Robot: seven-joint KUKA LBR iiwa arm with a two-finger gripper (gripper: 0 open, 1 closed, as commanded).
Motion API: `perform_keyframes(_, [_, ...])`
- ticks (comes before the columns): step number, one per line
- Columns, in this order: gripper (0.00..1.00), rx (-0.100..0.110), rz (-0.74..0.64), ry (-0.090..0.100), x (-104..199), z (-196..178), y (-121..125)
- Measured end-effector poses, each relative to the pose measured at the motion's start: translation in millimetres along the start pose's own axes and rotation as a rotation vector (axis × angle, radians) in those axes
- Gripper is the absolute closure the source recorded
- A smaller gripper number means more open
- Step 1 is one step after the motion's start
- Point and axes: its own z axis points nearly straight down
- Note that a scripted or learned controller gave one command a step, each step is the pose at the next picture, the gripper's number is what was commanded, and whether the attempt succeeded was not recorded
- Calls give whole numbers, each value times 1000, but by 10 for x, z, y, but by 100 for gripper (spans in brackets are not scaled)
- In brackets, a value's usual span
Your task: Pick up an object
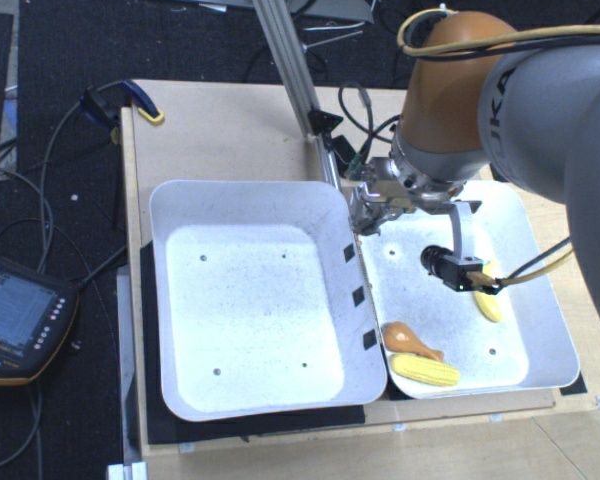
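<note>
The jaws are just right of the frame's centre, over the upper left corner of the right bin [552,340], close to where it meets the left bin [250,298]. You cannot tell if they are wide or narrow. Lower in the right bin lie a yellow piece [490,305] toward the right side, and an orange-brown piece [408,339] just beside a corn cob [425,371] at the lower left.

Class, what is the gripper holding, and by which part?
It cannot be told: the gripper sits at the right bin's left wall, its tip unclear.
</note>
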Motion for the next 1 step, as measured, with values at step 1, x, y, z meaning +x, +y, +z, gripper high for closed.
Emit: perform_keyframes(1, [100, -1, 2, 0, 427, -54, -206])
